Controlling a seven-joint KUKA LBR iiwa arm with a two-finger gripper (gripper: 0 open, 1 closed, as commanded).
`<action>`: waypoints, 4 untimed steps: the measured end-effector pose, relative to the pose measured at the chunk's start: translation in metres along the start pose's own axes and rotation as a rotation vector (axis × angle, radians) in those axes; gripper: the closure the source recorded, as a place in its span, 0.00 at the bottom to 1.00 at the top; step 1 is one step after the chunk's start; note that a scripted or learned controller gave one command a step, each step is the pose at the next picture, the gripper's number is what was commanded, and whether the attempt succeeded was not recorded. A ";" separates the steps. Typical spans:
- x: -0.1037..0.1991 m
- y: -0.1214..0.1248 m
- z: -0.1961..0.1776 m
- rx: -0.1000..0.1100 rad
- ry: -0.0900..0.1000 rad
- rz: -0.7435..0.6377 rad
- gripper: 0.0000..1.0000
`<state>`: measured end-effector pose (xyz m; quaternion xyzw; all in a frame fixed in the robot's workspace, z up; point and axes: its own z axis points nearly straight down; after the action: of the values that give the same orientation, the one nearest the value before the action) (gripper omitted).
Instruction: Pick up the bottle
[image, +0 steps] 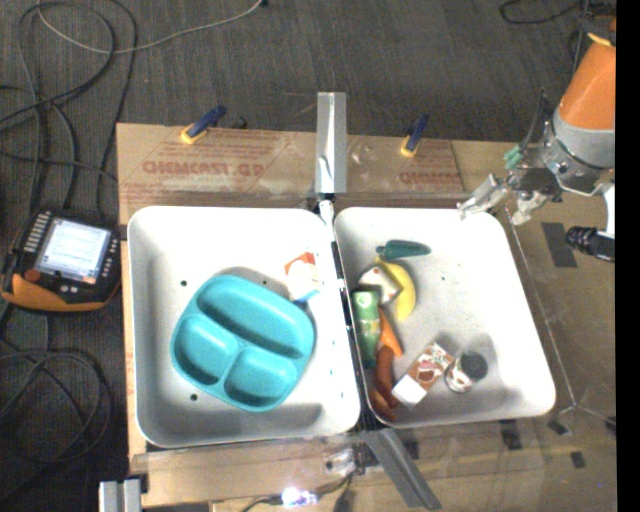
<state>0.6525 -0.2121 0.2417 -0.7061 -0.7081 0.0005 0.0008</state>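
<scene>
Dark grey carpet floor all around. Black cables looping over it at the left. An orange and black handset with a lit screen lying on the floor beside the counter. Brown board on top of the counter, held by two blue and yellow clamps at the far edge. A small bright light at the near edge.

Grey arm, orange band
</scene>
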 end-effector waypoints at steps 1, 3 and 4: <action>0.018 0.016 0.079 0.001 -0.004 -0.138 0.00; 0.066 0.011 0.136 0.015 -0.002 0.096 1.00; 0.138 0.016 -0.003 0.000 -0.002 0.177 1.00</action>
<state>0.6685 -0.0740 0.2448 -0.7659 -0.6430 0.0012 -0.0001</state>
